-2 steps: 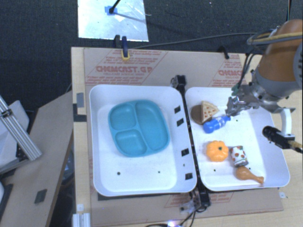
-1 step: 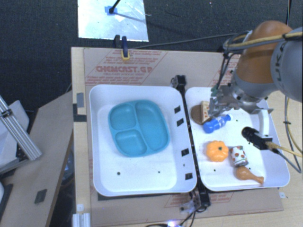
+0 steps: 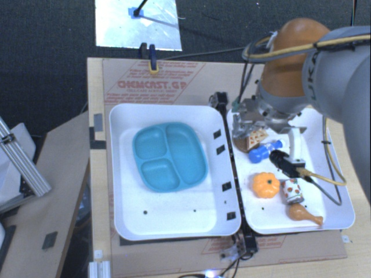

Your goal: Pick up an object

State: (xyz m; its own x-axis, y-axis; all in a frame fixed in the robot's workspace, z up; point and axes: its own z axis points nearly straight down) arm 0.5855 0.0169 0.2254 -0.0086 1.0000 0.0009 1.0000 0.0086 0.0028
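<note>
My gripper (image 3: pixel 243 129) is low over the upper left part of the right bin (image 3: pixel 336 213), close to the divider between the two bins. A tan wedge with dark spots (image 3: pixel 258 138) lies right beside it, partly covered by the wrist. Just below the wedge is a small blue object (image 3: pixel 264 152). Further toward the front lie an orange pumpkin (image 3: pixel 266 185), a small patterned can (image 3: pixel 293 191) and a brown drumstick (image 3: pixel 305 214). None of these is visibly in the gripper.
The left bin (image 3: pixel 124 213) holds a light-blue divided plate (image 3: pixel 170 156). The grey arm with its orange band (image 3: pixel 295 51) covers the right bin's far corner. A metal rail (image 3: pixel 23 161) stands off the bench at the left.
</note>
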